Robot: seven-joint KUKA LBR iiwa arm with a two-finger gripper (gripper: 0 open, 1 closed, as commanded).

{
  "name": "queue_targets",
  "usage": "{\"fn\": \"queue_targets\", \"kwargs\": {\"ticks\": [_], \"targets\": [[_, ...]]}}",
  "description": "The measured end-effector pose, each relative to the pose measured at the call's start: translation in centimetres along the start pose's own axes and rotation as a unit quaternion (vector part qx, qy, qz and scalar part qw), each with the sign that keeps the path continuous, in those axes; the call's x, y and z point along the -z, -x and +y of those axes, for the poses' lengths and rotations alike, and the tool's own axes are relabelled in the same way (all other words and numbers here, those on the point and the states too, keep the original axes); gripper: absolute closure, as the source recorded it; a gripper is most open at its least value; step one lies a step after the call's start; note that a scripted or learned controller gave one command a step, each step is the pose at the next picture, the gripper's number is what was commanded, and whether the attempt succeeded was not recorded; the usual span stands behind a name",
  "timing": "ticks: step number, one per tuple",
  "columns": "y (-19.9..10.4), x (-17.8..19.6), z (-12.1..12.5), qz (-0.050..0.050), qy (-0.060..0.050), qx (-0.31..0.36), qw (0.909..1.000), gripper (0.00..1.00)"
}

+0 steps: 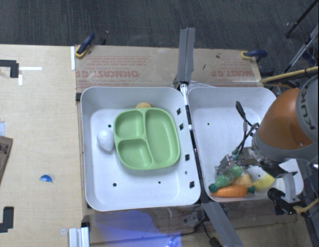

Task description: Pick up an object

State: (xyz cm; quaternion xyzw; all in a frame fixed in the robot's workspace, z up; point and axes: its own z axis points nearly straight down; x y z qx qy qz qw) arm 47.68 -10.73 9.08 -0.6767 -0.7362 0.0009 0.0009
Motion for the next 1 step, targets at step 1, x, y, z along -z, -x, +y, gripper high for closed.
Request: {"fn": "queue_targets", "kwargs": {"ticks": [1], "targets": [[0.06, 0.87, 0.06, 0.000, 0.000, -0.001, 1.0000, 1.00]]}}
